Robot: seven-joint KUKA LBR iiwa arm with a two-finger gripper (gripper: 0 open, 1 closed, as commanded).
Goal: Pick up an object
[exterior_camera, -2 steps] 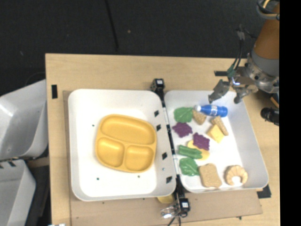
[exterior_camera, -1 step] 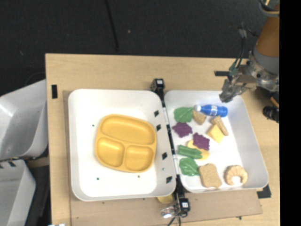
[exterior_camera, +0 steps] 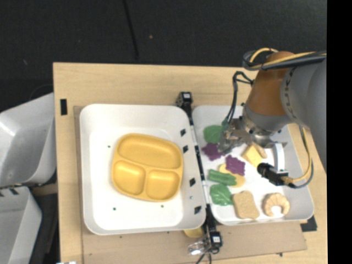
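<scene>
The gripper (exterior_camera: 230, 139) hangs low in the right bin (exterior_camera: 306, 202), over the green piece (exterior_camera: 212, 133) at its ten o'clock corner. I cannot tell its state. The long green pod (exterior_camera: 221, 176) runs nine-to-three, centre-left. The croissant (exterior_camera: 276, 203) sits near the five o'clock rim.

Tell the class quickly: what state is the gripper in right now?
Gripper: low in the right bin, among the toy food; open or closed cannot be told.
</scene>
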